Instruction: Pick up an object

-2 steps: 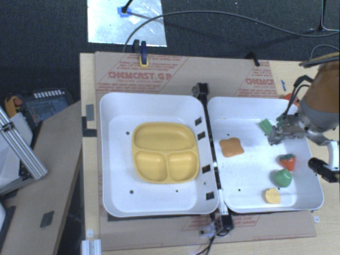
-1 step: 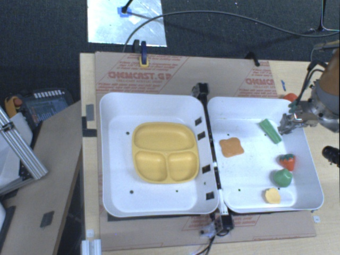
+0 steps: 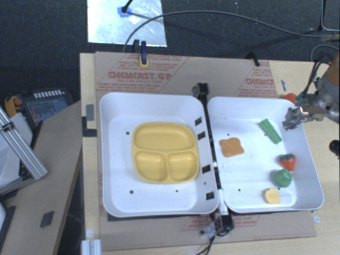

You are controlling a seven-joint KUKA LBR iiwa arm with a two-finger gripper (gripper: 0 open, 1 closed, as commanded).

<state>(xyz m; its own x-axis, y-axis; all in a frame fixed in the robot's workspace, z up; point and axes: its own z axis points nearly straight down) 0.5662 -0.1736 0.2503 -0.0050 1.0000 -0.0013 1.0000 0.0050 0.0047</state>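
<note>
The metal two-finger gripper (image 3: pixel 291 120) is seen at the right edge of the right-hand shallow white bin (image 3: pixel 249 203), hanging above its upper right rim; whether its fingers are apart or together cannot be told, and nothing is seen held between them. Just to its left, inside that bin, a flat green bar-shaped piece (image 3: pixel 270 130) lies at a slant. Further left, a flat orange toast-shaped piece (image 3: pixel 231 147) lies on the bin floor near the divide between the bins. Below the gripper, along the bin's right side, a small red and orange toy (image 3: pixel 287 161) is set just above a rounded green toy (image 3: pixel 282 178), and a small yellow piece (image 3: pixel 272 196) lies near the lower right corner. In the left-hand shallow white bin (image 3: pixel 114 142), a yellow plastic tray with three compartments (image 3: pixel 164 152) is placed near the middle
</note>
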